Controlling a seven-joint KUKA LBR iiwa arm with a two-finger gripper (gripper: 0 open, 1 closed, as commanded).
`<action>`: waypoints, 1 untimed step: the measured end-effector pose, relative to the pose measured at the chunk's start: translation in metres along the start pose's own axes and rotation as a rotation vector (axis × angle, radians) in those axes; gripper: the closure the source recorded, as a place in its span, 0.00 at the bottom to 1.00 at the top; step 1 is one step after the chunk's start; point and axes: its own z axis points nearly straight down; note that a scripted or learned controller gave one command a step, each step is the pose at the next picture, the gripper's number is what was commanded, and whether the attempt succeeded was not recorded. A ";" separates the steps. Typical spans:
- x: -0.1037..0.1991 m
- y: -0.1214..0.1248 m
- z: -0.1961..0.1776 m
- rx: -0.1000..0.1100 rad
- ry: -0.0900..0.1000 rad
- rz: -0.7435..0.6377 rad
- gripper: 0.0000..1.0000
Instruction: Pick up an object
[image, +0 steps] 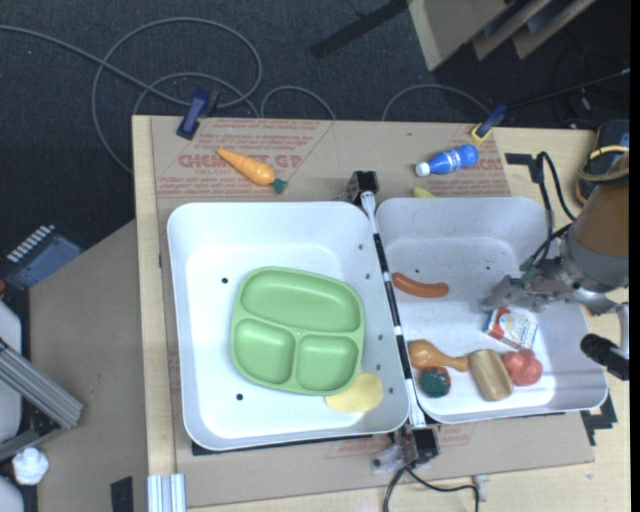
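Several items crowd the lower right: a white packet (511, 328) just beside the gripper (503, 297), above a red ball (524, 367) and bread roll (489, 374). You risk a snagged neighbour; I cannot tell the gripper's opening.

Arm (605, 235) cut off — right edge.

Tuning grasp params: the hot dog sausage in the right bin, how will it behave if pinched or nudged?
The sausage looks like a smooth, glossy, rounded cylinder, so it may slip under a pinch along its length. Its round profile suggests it could roll if pushed sideways. It lies alone on bare floor of the right bin, so a push probably meets nothing to stop it early.
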 end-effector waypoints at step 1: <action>-0.002 0.000 -0.010 -0.003 -0.006 0.002 1.00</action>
